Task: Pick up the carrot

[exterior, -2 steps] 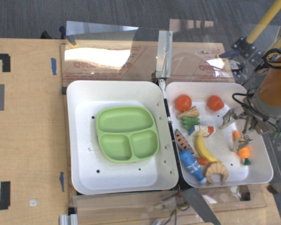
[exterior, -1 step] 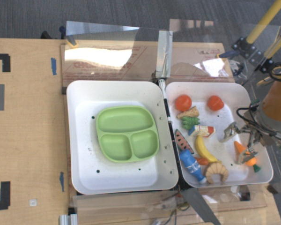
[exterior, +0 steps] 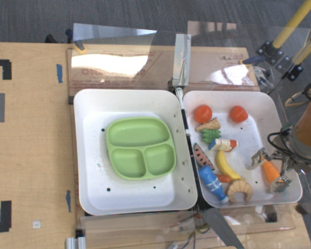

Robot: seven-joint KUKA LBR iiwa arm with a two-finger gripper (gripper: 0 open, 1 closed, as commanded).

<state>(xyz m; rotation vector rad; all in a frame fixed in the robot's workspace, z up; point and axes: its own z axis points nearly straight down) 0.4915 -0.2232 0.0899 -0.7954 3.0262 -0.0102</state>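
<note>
Nearest the camera, along the front wall of the right bin (exterior: pixel 293 193), lie a croissant (exterior: pixel 240 189) and a blue bottle (exterior: pixel 211 182), side by side and touching or nearly so. Just right of them the gripper (exterior: pixel 270 172) reaches in from the right edge, its metal fingers (exterior: pixel 257 159) spread to either side of the carrot (exterior: pixel 271 171). That orange carrot lies in the front right corner of the right bin, between the two fingers; whether they press on it or merely straddle it cannot be told from this angle.

Farther back, a banana (exterior: pixel 224 163) curves up the middle of the bin, with a watermelon slice (exterior: pixel 202 157) at its left against the bin's inner wall. Behind those sit a small white bottle with a red end (exterior: pixel 224 144), a green leafy piece (exterior: pixel 210 135) and a tan wedge (exterior: pixel 209 124). Two red tomatoes (exterior: pixel 202 113) (exterior: pixel 238 113) lie toward the back of the bin, well apart from each other.

Left of all this, the other bin (exterior: pixel 88 139) holds a green divided plate (exterior: pixel 141 148) lying flat near its middle.
</note>
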